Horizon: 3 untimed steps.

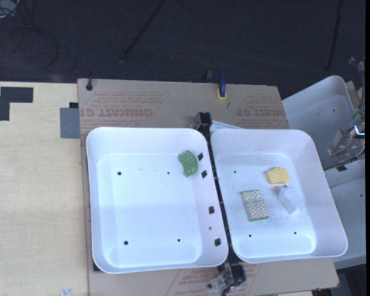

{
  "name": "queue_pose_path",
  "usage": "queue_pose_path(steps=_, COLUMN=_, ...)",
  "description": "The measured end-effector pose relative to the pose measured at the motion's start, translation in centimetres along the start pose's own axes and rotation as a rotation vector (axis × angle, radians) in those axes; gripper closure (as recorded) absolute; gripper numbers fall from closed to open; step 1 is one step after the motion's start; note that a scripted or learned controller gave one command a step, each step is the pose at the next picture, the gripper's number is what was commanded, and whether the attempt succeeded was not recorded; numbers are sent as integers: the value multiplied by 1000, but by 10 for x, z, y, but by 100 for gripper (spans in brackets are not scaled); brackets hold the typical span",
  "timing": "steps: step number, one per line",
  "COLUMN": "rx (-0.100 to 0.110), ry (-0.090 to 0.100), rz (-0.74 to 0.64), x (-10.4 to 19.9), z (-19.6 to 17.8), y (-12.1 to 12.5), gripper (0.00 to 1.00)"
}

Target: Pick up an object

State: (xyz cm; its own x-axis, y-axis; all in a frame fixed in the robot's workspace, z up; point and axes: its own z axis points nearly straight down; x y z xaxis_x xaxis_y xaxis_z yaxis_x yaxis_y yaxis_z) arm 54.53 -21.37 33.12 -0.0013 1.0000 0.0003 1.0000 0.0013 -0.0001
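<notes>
Gripper apart, beyond right bin

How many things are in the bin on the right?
3. A yellow piece lies toward the far right, a patterned block sits near the middle, and a pale clear object, hard to make out, lies just right of the block.

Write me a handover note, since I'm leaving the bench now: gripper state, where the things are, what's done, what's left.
Gripper: parked at the right edge, outside the bins; nothing seen in it.
Left bin: green lump near its top right corner.
Right bin: yellow piece, patterned card and a pale clear piece, close together.
Done: nothing picked yet.
Left: reach in, grasp one thing and lift it.
</notes>
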Motion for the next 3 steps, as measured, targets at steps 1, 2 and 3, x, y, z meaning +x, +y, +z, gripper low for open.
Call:
queue_pose_path(steps=1, rx=3, ry=2, rz=1, x=1, z=-6, y=-49, gripper=100)
queue_pose_path(steps=2, rx=3, ry=3, rz=-8, x=91, z=-23, y=-69, gripper=100)
queue_pose_path(steps=3, rx=2, ry=-3, rz=8, x=-4, z=-12, y=-71, gripper=100)
